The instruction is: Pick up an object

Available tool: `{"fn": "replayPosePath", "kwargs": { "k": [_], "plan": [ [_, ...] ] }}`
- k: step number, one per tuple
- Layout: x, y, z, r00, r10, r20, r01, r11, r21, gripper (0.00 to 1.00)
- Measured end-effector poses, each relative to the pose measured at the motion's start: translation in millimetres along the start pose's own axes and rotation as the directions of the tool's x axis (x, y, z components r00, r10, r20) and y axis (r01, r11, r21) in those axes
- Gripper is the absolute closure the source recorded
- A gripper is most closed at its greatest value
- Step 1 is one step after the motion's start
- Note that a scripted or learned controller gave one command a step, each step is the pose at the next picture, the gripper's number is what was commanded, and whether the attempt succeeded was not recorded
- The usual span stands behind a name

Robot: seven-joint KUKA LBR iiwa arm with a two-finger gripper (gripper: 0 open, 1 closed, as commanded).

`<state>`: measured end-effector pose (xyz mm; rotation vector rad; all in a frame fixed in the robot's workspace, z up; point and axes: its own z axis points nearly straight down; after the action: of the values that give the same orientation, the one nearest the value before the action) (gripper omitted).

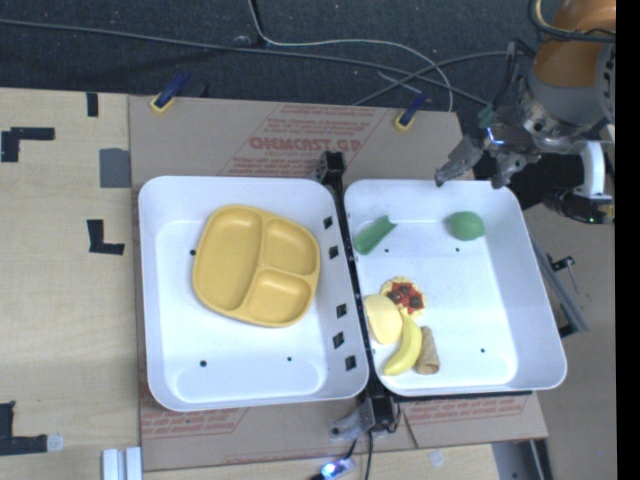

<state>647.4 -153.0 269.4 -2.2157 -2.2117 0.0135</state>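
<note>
Gripper poised above the right bin before a pick.

The gripper (478,168) is held open and empty over the right bin's (530,268) twelve-o'clock rim. The green round object (465,225) is seen nearest, at its six o'clock; the banana (405,346) lies farther, apparently a later candidate.

Cardboard sheet (300,133) under white bins (160,268)

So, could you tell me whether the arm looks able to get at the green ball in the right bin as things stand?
Probably yes. The green ball lies alone near the right bin's far corner, nothing on or against it, and the gripper hangs just beyond that rim.
</note>
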Motion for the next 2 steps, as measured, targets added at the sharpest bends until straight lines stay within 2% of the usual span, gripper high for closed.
{"fn": "replayPosePath", "kwargs": {
  "k": [1,2],
  "plan": [
    [0,2,-8,1.0,-0.003,0.002,0.003,1.0,-0.012,0.0],
    [7,0,54,1.0,-0.003,0.002,0.003,1.0,-0.008,0.0]
  ]
}}
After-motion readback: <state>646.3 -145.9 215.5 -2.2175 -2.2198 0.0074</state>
